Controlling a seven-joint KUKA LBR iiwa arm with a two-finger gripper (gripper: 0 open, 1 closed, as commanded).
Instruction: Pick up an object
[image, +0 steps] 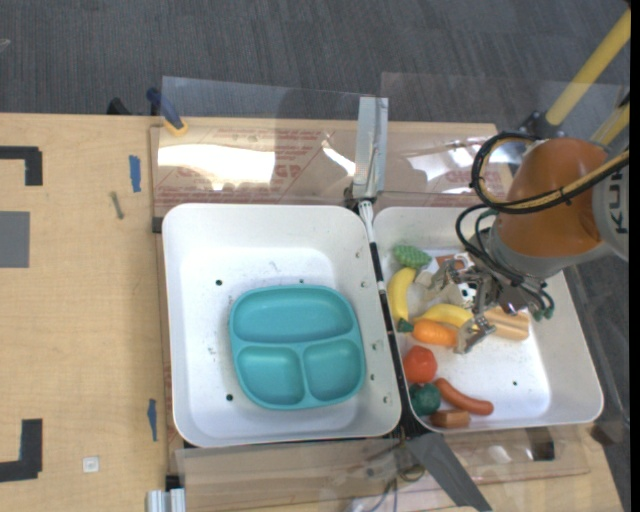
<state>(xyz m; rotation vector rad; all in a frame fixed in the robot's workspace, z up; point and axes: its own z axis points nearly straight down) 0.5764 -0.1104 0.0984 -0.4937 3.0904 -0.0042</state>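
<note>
Wooden bench w/ two white bins, grey carpet beyond. Reached in from right, gripper (478, 325) low over right bin (560, 385), amid toy food. Couldn't tell jaw state, blurred and part hidden by wrist. Sat just above orange veg (436, 335), touching or nearly; yellow piece (447, 314) just behind, tan block (508, 326) beside on right. Banana (401, 293) by bin's left wall, tomato (420, 364) and sausage (466, 399) nearer front. Left bin held teal tray (296, 345). Judged best: straddle one item only, pref. orange veg across narrow width, avoid nudging neighbours, close fully before lift, rise straight.
</note>
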